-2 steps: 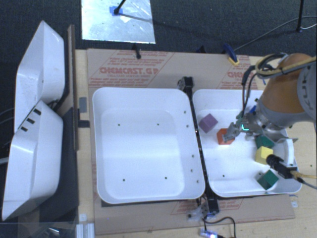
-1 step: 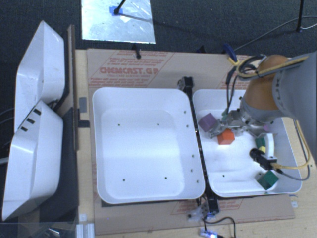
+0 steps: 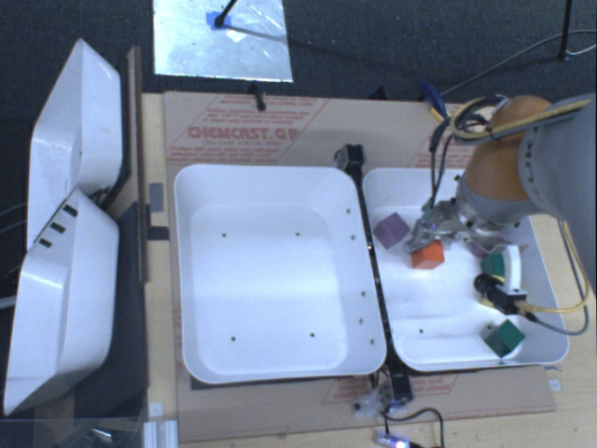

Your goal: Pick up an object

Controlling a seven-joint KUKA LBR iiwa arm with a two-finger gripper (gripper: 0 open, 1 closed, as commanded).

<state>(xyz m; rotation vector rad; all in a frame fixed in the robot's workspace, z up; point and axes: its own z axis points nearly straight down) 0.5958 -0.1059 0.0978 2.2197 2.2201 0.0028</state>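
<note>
dark carpet surrounds the desk point(image 3: 233, 119). claw point(image 3: 431, 238) state: cannot tell. orange block point(image 3: 427, 256), just beside claw: likely light, rigid; grip opposite flat faces.

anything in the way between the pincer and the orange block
Nothing visible stands between them: the pincer sits right over the orange block in the right bin. The purple block lies beside it to the left, close but not in the path.
</note>
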